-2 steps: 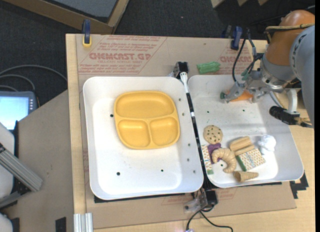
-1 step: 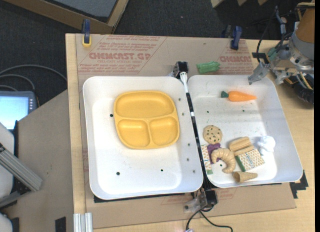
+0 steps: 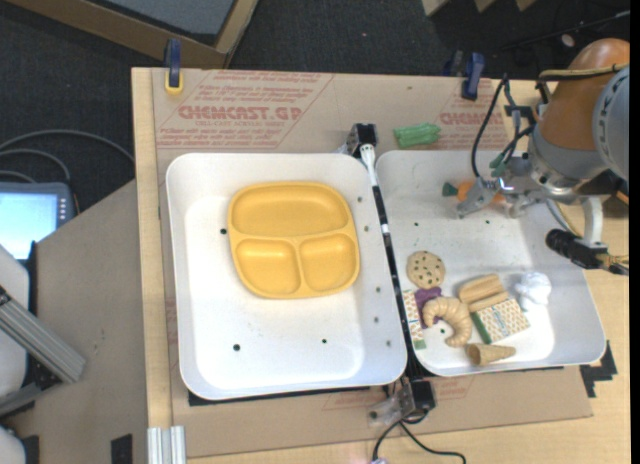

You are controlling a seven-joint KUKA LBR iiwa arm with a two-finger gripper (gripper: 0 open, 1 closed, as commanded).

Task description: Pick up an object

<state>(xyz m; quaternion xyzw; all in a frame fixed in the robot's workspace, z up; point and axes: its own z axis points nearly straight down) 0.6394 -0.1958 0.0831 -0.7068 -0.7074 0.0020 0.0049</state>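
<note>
I see the gripper low over the right bin near its far edge, beside a small orange piece; I cannot tell how its fingers stand. The toy foods crowd the near edge: cookie, croissant, cone. Bare floor lies between. The left bin holds a yellow tray, bare along its near edge.

bins sitting: 2 white bins | 1 yellow divided tray | 1 cookie | 1 croissant | 1 ice-cream cone
</note>
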